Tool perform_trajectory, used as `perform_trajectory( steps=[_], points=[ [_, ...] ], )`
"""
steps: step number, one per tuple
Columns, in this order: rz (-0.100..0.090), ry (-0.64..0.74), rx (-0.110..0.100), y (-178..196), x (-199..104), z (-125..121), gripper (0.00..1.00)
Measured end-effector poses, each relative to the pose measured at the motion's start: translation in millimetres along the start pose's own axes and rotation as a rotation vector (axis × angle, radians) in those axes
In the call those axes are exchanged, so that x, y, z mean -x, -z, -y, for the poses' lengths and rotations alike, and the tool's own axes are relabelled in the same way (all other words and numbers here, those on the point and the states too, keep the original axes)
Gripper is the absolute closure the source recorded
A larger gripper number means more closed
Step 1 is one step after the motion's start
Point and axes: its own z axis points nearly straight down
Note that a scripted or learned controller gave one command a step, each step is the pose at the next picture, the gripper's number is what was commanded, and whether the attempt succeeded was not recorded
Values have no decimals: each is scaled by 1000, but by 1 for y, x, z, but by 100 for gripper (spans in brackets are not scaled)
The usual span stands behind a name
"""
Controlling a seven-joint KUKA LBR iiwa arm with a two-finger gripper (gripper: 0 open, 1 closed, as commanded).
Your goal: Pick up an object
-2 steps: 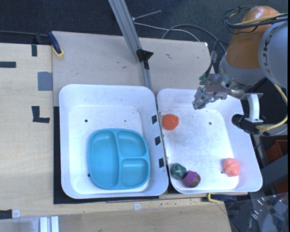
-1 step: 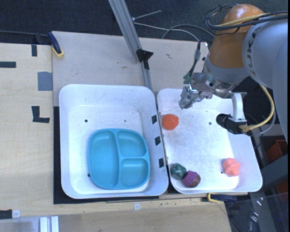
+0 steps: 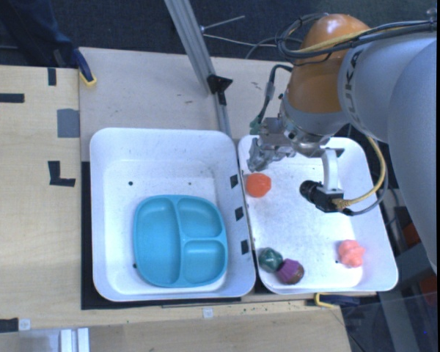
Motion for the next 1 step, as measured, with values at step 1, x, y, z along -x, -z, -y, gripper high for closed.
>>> perform_trajectory(
  steps=[1],
  points=[
    [0,1,-1,-3,-56,11,100]
  ],
)
